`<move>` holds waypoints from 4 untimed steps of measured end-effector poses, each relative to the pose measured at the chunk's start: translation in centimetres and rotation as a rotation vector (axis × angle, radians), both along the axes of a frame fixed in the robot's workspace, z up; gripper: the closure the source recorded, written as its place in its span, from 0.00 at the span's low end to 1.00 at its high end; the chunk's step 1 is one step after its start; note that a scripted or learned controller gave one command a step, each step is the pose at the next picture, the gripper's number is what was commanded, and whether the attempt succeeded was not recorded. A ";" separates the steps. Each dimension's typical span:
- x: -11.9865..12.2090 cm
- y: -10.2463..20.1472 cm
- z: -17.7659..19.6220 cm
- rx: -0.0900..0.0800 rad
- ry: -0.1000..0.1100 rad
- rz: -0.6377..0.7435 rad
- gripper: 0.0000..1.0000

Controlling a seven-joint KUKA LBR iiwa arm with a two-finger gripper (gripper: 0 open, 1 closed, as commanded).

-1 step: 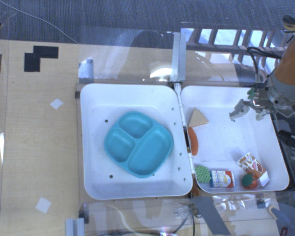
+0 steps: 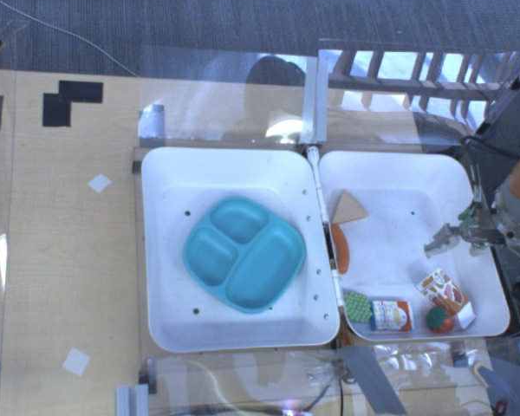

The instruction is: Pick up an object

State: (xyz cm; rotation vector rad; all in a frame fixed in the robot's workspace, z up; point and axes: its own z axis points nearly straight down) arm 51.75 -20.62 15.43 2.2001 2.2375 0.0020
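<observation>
Now | jaws (image 2: 440,242) over right bin (image 2: 399,180) | carton (image 2: 390,315) print unreadable

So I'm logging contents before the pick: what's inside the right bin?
In the right bin: a tan wedge, an orange carrot, a green knobbly piece, a small carton, a printed packet and a green-orange ball. The gripper hangs above.

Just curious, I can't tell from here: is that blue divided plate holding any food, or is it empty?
Empty. All three compartments of the blue plate show bare blue, and it lies flat in the left bin.
</observation>
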 end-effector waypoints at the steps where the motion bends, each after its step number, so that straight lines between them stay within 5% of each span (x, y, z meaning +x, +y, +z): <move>1: -2.7 2.5 -6.5 -0.002 -0.009 0.022 0.00; 2: -2.8 4.1 -1.7 0.000 -0.002 0.151 0.00; 3: -2.9 0.0 -2.6 -0.002 -0.002 0.321 0.00; 4: 2.0 0.0 -0.4 -0.004 -0.003 0.529 0.00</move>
